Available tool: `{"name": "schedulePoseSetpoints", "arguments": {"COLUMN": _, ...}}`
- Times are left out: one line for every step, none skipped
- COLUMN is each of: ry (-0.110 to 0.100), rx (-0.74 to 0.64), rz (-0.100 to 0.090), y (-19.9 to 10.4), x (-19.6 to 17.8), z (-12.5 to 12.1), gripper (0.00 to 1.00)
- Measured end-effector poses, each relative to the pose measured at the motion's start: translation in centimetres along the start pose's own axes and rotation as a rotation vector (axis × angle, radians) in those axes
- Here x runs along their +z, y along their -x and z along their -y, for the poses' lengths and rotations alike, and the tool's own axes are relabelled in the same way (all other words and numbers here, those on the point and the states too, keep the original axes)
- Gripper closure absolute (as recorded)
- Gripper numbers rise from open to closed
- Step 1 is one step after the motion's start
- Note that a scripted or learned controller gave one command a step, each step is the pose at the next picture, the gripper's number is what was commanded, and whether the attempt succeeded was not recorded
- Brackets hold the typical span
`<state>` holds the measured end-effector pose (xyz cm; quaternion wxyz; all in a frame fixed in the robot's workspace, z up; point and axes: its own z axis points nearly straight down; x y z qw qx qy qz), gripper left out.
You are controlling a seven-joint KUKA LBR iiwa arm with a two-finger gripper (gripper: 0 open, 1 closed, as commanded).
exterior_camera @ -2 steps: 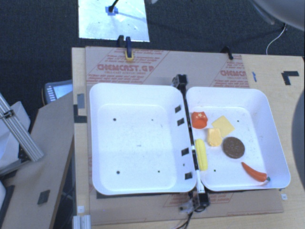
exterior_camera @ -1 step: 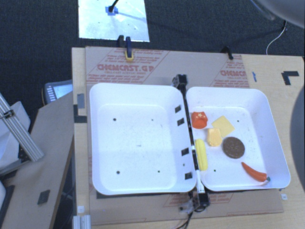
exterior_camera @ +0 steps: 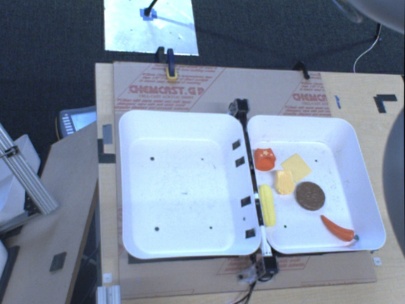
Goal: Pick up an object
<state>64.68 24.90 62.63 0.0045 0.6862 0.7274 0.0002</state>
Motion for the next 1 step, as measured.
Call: {"name": "schedulePoseSetpoints", "arguments": {"ry": 0.013, "rx": -0.004, "rz": -0.003, "y": -0.15, "x": -0.83, "z": -0.23, "gripper": 1.0}}
